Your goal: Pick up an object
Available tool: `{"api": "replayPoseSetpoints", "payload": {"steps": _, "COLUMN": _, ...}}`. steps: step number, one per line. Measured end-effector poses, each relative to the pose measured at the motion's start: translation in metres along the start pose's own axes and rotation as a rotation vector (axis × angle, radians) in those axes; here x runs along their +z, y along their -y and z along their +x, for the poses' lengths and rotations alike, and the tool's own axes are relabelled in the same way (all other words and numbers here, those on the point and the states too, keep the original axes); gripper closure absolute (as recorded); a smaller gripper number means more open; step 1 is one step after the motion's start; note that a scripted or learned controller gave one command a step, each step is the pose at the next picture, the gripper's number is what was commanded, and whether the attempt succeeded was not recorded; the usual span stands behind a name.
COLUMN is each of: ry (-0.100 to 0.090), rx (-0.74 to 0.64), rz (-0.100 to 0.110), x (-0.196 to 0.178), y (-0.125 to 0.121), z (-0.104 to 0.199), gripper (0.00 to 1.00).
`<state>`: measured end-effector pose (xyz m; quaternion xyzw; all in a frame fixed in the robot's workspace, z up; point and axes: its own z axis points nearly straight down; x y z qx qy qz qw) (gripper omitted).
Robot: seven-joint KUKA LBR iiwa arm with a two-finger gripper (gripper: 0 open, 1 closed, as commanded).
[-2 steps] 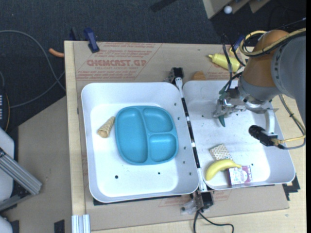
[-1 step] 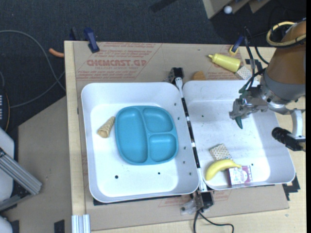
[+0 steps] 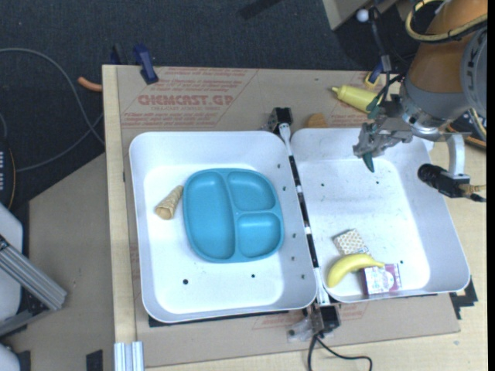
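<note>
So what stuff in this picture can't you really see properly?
- Gripper, camera view: too small to tell whether its fingers are open or shut.
- Small box: its print is too small to read, and the banana covers one corner.
- Cracker: too small for detail.

Bright, even overhead light, soft short shadows, mild glare on the white bins (image 3: 155, 284), slightly soft focus.

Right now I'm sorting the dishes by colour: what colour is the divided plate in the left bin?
Light blue; the divided plate shows plainly in the camera view.
</note>
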<state>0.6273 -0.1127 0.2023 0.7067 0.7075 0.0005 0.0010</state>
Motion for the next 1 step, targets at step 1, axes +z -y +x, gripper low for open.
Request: {"api": "replayPoseSetpoints", "payload": {"steps": 1, "ry": -0.002, "rx": 0.0, "rz": 0.004, "x": 0.0084, "y": 0.0115, "z": 0.0529, "gripper": 1.0}}
